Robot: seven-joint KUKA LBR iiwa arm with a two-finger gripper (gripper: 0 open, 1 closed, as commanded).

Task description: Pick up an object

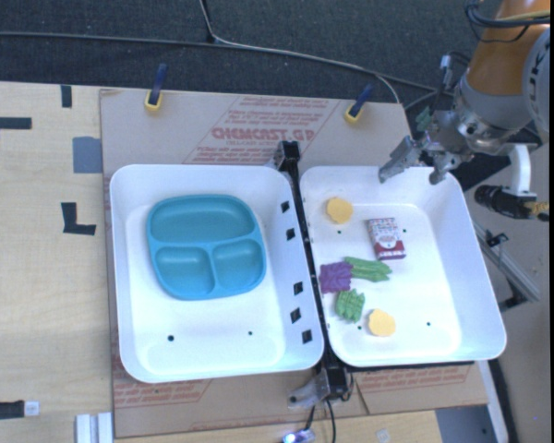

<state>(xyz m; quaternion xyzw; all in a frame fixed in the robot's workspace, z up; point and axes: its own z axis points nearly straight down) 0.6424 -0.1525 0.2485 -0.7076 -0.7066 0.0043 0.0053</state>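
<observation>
Hovering over the far right corner of the right bin (462,247), my gripper (414,166) hangs with its two fingers spread wide and nothing between them. The candidates lie below: a red box (385,238), a yellow round piece (340,210), and a purple piece (334,277) touching green pieces (367,269). I worry most about that cluster; closing there could snag two things or shove them apart and lift neither.

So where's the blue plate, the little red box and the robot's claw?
Blue plate (205,245), camera view, on the middle ridge between its compartments.
Red box (385,238), camera view, centre of its top face.
Gripper (414,163), camera view, midway between the fingertips.
</observation>
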